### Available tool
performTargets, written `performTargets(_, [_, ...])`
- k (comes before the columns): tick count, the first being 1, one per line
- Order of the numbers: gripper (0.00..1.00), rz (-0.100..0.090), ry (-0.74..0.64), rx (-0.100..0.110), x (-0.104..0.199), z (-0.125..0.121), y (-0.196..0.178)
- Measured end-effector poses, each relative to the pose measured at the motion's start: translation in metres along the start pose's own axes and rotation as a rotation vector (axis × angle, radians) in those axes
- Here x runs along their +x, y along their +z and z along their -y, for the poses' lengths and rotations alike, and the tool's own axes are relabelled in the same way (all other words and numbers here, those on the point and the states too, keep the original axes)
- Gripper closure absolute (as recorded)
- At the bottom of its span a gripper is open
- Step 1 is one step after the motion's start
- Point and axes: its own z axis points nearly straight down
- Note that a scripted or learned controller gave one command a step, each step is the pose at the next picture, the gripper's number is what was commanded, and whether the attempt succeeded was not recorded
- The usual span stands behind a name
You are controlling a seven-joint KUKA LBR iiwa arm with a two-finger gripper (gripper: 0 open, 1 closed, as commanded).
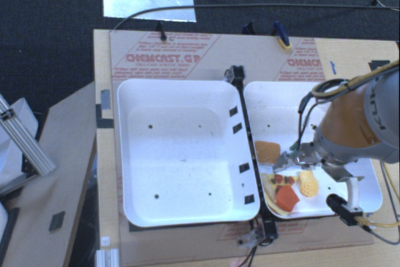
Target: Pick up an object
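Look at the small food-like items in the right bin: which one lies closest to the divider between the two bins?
The tan bread-like piece. It lies nearest the divider, farther up the bin than the red piece and the yellow corn-like piece.

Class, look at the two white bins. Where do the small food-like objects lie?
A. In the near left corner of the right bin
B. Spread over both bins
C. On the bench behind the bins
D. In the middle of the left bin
A: the tan piece, red piece and yellow piece all lie in the right bin, clustered in its near left corner, by the divider next to the left bin.
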Motion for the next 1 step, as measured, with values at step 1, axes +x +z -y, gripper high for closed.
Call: performTargets(1, [0.00,-0.009,-0.001,0.004,-0.0963,-0.0423,0.0004])
